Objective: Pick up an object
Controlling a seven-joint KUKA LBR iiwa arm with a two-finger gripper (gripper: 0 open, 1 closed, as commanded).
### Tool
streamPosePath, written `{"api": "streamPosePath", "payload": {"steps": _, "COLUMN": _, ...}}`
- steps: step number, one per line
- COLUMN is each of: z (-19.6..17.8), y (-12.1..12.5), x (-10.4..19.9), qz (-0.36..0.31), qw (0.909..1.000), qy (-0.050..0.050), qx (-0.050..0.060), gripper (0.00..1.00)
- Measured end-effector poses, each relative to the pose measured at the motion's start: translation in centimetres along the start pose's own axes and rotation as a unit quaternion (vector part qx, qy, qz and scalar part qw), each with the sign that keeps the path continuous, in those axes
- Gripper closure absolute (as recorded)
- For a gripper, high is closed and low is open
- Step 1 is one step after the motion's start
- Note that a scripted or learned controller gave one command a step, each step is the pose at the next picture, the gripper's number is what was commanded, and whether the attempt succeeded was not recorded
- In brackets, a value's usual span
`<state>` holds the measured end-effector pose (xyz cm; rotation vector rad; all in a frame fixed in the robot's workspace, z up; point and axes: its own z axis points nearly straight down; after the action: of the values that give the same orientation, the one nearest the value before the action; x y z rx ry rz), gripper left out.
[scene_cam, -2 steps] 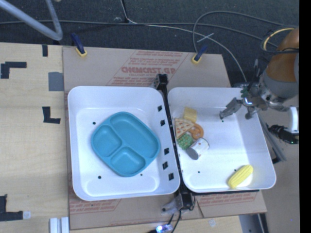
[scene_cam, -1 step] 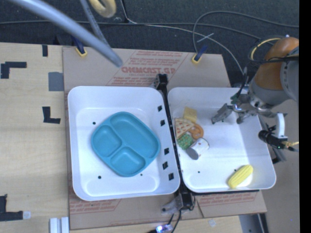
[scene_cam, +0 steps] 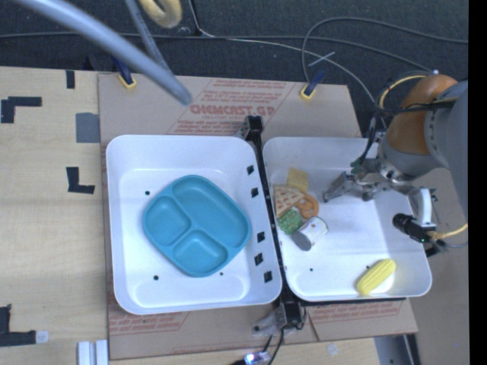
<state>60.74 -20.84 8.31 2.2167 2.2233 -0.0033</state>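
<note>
Fingers [scene_cam: 335,192]: open or closed cannot be told. The grey two-finger gripper [scene_cam: 344,185] is held over the right white plastic bin [scene_cam: 346,295], beside the mixed toy-food cluster [scene_cam: 297,207], presumably to approach it.

Arm: the grey robot arm with the orange band [scene_cam: 417,120] is reaching in from the right, its wrist bending down and leftward.
Hand: the metal two-finger hand [scene_cam: 329,196] is pointing left, low over the white surface below it.
Fingers: one thin finger [scene_cam: 338,188] is showing; its spread is too small to judge.
</note>
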Motion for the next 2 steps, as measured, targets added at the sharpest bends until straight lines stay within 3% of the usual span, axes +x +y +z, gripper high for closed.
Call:
{"api": "streamPosePath", "payload": {"steps": 1, "z": -1.4, "y": 0.2, "x": -0.1, "qz": -0.001, "qw": 1.0, "qy": -0.001, "qx": -0.003, "gripper": 1.0}}
{"api": "streamPosePath", "payload": {"steps": 2, "z": -5.7, "y": 0.1, "x": 0.0, "qz": 0.001, "qw": 1.0, "qy": 0.001, "qx": -0.001, "gripper": 1.0}}
